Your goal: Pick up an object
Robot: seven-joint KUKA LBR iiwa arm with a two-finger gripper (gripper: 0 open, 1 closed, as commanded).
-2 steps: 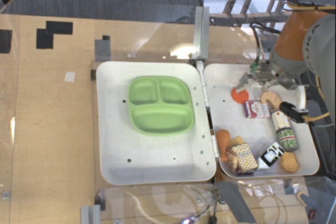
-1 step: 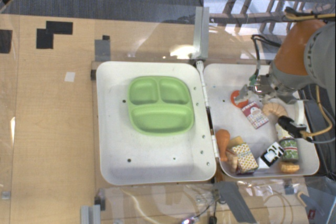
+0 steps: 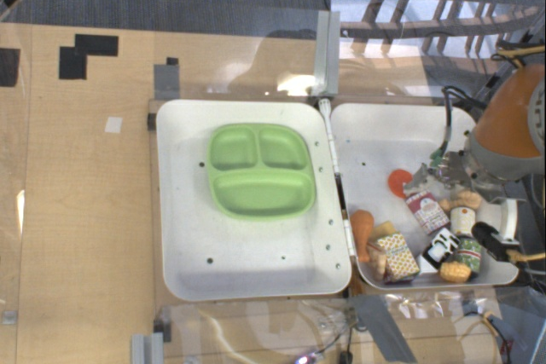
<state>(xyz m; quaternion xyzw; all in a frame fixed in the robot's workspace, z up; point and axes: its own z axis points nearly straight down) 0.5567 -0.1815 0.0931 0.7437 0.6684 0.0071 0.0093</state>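
The right bin [image 3: 375, 128] holds a heap of small items along its near side. Among them are a red disc [image 3: 398, 182], an orange carrot-like piece [image 3: 363, 233], a patterned box [image 3: 396, 257], a maroon packet [image 3: 425, 210], a black-and-white item [image 3: 441, 247], a yellow corn piece [image 3: 456, 272] and a green can [image 3: 470, 252]. My gripper [image 3: 433, 173] hangs low over the bin's right half, just right of the red disc and above the maroon packet. I see nothing lifted by it.
A green divided plate [image 3: 260, 170] lies in the middle of the left bin [image 3: 183, 251]. A metal divider [image 3: 327, 55] runs between the bins at the back. The arm's orange band [image 3: 512, 111] looms over the right bin's far right corner.
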